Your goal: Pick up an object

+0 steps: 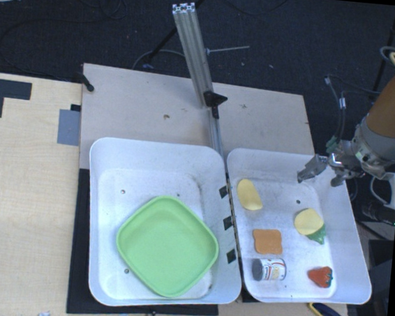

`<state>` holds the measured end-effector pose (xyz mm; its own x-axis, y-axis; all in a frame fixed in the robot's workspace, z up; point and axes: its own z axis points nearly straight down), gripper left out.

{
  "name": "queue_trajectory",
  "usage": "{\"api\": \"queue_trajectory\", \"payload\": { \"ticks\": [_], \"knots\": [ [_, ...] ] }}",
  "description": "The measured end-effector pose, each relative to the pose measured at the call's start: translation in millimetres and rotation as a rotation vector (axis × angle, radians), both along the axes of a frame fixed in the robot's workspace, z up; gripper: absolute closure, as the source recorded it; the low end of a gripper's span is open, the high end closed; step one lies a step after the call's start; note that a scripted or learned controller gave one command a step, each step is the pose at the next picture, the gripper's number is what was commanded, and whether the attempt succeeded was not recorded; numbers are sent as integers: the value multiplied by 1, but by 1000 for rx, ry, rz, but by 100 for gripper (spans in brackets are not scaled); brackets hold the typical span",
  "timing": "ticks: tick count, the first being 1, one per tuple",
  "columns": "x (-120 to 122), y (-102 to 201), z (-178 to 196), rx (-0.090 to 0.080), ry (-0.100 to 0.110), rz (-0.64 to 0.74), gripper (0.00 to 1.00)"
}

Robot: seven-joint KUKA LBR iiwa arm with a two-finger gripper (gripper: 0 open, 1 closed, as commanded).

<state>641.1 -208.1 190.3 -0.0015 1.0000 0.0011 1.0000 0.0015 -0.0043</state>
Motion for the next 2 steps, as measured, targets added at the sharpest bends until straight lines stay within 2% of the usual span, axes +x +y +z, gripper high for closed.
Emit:
{"api": "queue_trajectory", "payload": {
  "ticks": [1, 2],
  "knots": [
    [-6, -5, -59, 0, 1, -1, 0],
    [-5, -6, -46, -1, -5, -1, 100]
  ]
}}
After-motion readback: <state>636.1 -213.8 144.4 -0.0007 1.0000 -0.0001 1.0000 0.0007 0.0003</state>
